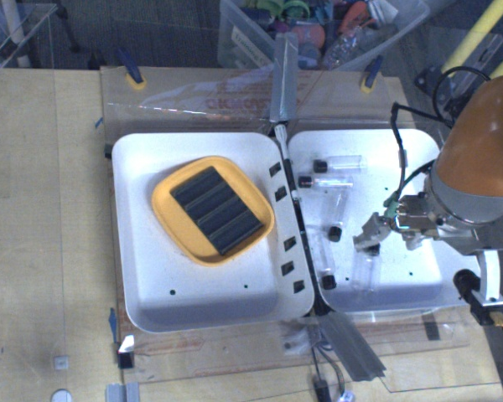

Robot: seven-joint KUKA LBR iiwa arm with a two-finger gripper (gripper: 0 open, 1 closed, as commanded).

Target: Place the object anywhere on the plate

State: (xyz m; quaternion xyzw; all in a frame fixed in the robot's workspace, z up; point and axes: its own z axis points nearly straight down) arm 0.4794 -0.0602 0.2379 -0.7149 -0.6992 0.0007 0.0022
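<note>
A yellow plate (169, 198) lies in the left bin (142, 291), tilted diagonally. A black ridged rectangular object (216, 209) rests on the plate and covers most of its middle. My gripper (372, 234) hangs low over the right bin (419, 287), near its middle, well away from the plate. Several clear vials with black caps lie in the right bin: one (335, 166) at the back, one (325, 182) just in front of it, one (333, 234) left of the gripper, and one (328, 281) by the front left corner. A clear tube (365, 268) lies just below the gripper.
A raised divider with black clips (287, 224) separates the two bins. A clear tub of colourful toys (318, 11) stands behind the bins. The arm's grey body and orange band (482, 149) cover the right bin's right side. Cables (402, 166) hang near the wrist.
</note>
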